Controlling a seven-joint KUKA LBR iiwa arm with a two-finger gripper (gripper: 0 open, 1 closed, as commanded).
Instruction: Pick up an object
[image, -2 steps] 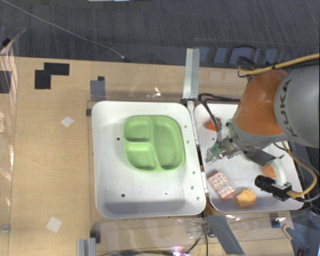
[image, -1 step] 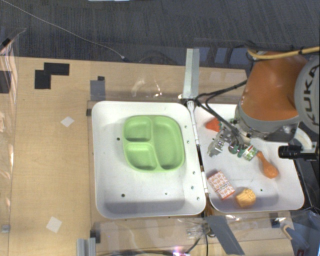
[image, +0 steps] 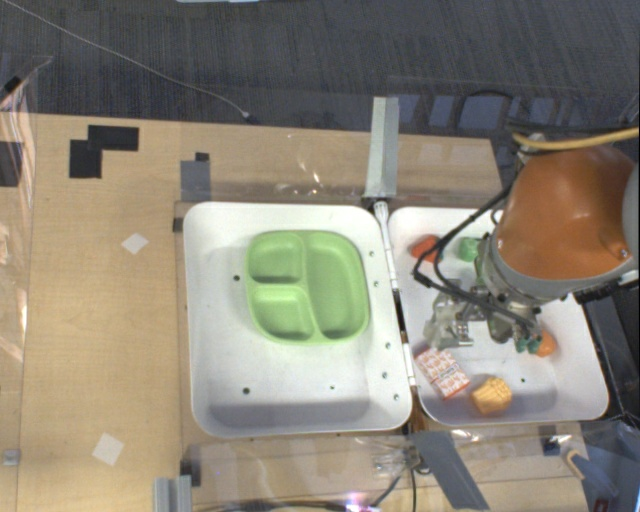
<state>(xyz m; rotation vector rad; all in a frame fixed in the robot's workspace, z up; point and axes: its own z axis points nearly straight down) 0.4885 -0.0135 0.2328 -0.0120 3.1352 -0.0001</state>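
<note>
My gripper (image: 453, 330) hangs low over the middle of the right bin (image: 575, 400), under the arm's big orange band (image: 565, 215). Just below it lies a red and white checked packet (image: 441, 370). A yellow-orange lump (image: 490, 396) sits to the right of the packet, near the bin's front. A small orange and green piece (image: 540, 345) lies to the right of the gripper. At the bin's back, a red item (image: 425, 245) and a green item (image: 466, 249) are partly hidden by the arm. Nothing is visibly held.
The left bin (image: 215, 390) holds a green divided plate (image: 305, 286) in its centre. A raised rim (image: 392, 300) separates the two bins. Black cables (image: 440, 275) loop beside the wrist. Bare wooden bench lies to the left.
</note>
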